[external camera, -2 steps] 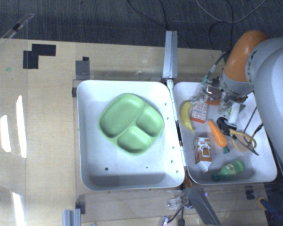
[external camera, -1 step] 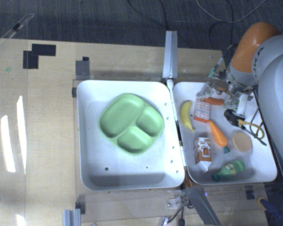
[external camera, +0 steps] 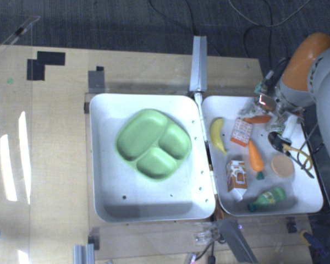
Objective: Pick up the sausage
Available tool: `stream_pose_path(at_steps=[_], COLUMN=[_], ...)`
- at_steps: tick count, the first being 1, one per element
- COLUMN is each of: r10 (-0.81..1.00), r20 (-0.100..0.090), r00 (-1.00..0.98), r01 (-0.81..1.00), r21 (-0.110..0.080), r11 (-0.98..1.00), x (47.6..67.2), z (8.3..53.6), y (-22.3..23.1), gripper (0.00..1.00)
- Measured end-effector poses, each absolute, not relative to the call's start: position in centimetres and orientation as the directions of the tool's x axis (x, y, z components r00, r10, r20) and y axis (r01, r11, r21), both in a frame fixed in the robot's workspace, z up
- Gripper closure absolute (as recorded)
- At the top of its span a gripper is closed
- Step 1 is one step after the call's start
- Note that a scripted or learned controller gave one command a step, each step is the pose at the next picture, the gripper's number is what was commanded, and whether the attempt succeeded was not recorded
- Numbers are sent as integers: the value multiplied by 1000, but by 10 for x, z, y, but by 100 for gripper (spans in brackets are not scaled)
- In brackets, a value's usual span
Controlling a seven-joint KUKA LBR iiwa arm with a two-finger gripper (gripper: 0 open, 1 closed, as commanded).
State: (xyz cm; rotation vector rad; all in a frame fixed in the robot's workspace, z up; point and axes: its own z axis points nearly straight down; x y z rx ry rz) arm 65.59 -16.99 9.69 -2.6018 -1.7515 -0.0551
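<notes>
Two white bins side by side on bench. Left bin [external camera: 107,194] with green divided plate [external camera: 154,143] near its centre, tilted diagonally.

Right bin [external camera: 318,198] cluttered. Sausage [external camera: 258,119], reddish-orange and short, at about 12 o'clock in that bin, close to the top wall, lying roughly level left to right. Red-and-white packet [external camera: 241,131] just beside it at 8 o'clock, touching or nearly so. Banana [external camera: 217,135] at 10 o'clock of bin, along the left wall, upright in view. Carrot [external camera: 256,157] at bin centre, pointing up toward the sausage, apart from it. Brown-and-white carton [external camera: 237,175] at 7 o'clock. Green bottle [external camera: 268,198] at 6 o'clock, on its side near the bottom wall. Round tan disc [external camera: 282,166] at 4 o'clock.

Arm [external camera: 305,59] in from the right, orange band at 1 o'clock of bin. Gripper [external camera: 270,105] low over the top edge of right bin, just at 1 o'clock of the sausage, right end of sausage tucked under or against it. Grip state: cannot tell, tip detail too small and cluttered. Cannot tell whether sausage is grasped or merely next to it.
</notes>
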Motion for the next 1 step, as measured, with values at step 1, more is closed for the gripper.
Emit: stream_pose_path(at_steps=[1], r10=[930], r20=[23], r00=[367], r01=[930], r21=[29], r11=[-368], x=[658], z=[109], y=[-172], gripper=[100])
